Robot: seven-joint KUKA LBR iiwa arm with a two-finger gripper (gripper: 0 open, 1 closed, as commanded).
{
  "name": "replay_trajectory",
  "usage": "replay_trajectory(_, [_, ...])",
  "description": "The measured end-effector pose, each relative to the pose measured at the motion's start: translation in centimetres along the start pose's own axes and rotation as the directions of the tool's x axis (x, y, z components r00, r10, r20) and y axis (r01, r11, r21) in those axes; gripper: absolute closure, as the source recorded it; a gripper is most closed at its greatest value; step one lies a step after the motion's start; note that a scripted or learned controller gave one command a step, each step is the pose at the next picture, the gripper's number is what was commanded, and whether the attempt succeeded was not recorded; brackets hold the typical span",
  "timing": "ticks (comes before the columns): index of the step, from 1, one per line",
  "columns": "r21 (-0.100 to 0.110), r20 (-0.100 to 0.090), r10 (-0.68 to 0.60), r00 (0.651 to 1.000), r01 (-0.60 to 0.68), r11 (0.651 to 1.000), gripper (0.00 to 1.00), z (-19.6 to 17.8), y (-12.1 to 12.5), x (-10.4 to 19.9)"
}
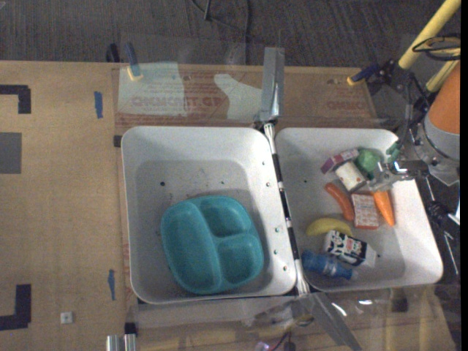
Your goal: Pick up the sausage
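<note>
Cardboard-topped bench [58, 218], dark carpet [88, 13] behind; claw [393, 168] over right bin [428, 258], grip state unclear.

Dark carpet [329, 13] beyond wooden bench [58, 218]

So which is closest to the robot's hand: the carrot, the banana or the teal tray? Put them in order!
From the gripper in the camera view:
1. Carrot, just below it in the right bin.
2. Banana, lower left in the same bin.
3. Teal tray, far left, in the other bin.
</note>
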State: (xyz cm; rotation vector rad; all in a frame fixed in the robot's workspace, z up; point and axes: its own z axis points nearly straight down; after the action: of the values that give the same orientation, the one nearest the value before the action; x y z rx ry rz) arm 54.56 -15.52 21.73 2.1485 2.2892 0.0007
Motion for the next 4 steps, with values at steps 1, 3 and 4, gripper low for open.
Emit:
replay_trajectory(1, [0.000,0.000,-0.001,1.000,0.001,1.000,0.00,0.0,0.0,0.0])
replay_trajectory(3, [0.004,-0.001,0.237,0.971,-0.237,0.971,0.00,-3.2,-1.6,-6.8])
replay_trajectory(4, [-0.018,0.004,0.359,0.933,-0.359,0.933,0.00,10.8,2.1,-3.0])
